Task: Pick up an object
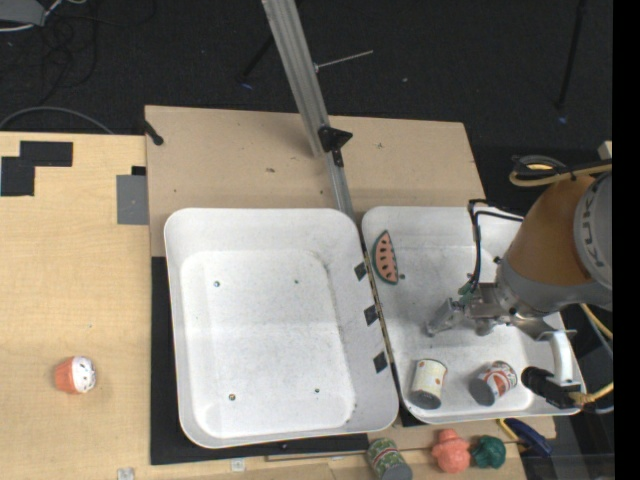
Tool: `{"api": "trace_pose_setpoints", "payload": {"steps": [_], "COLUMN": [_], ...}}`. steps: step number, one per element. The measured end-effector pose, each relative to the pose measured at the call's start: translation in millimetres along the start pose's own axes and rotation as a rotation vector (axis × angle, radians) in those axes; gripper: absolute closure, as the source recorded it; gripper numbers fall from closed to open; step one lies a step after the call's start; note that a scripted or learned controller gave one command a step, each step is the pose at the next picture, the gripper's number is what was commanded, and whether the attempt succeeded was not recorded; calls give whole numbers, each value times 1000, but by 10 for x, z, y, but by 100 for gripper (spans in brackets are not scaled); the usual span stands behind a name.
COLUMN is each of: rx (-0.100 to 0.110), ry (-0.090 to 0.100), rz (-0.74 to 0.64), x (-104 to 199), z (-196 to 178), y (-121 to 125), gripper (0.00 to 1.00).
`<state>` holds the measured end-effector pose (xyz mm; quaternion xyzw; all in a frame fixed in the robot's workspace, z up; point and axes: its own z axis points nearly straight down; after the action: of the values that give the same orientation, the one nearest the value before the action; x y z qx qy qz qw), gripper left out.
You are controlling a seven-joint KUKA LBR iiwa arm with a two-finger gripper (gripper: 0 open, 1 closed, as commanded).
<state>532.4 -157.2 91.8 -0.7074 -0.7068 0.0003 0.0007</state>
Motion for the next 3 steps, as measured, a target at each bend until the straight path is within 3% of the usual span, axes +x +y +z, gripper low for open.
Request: {"api": "trace_pose_setpoints", "payload": {"steps": [1, 3], "rx": [0, -2], "ry": [1, -1], "rz": [4, -1], "x": [-9, -2], "z": [-107, -1113], "y": [-2, 41], "gripper": [100, 100]}}
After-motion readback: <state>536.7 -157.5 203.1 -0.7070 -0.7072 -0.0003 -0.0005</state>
